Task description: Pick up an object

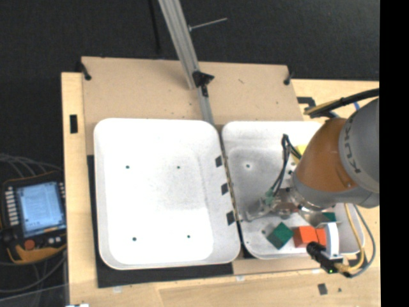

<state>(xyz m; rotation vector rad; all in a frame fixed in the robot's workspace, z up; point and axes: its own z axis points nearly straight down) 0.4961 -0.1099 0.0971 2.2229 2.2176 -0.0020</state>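
The arm's grey and orange wrist [329, 165] hangs over the right bin [255, 146]. Its gripper [271, 206] points down to the left, low in the bin, just above a green block [279, 235]. An orange-red block [307, 235] lies to the right of the green one near the bin's front wall. A small teal piece [329, 217] peeks out beside the wrist. A yellow object [295, 151] shows at the wrist's upper edge. The arm hides much of the bin's right half.
The left bin [156, 190] sits beside the right one, with black clips [225, 188] along the shared wall. A slanted metal rail [185, 43] rises from the back of the bench. A teach pendant [35, 210] rests off the bench at the left.
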